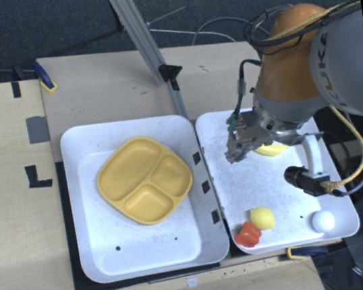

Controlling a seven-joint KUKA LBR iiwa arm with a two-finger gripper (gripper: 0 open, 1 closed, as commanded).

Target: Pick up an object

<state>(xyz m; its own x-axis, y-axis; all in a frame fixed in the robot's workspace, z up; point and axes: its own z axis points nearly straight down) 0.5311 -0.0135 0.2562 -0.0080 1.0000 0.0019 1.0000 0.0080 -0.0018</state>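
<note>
Wooden bench (16,222), dark carpet (26,29)

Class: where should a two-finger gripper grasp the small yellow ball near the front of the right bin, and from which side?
Across the yellow ball, from straight above. It is round, so any width fits, but the red object touches its front-left; probably set fingers clear of that side.

Two white bins sit side by side on the bench (13,202). The left bin (86,210) holds a yellow divided plate (145,179) lying flat near its middle. Over the right bin (256,184), the arm (292,69) reaches in from the right, its end effector (240,145) low above the bin's far part, just beside a yellow object (272,150). Near the bin's front edge lie a red object (248,235) touching a yellow ball (263,217), and a white ball (323,221) toward the right corner.
</note>
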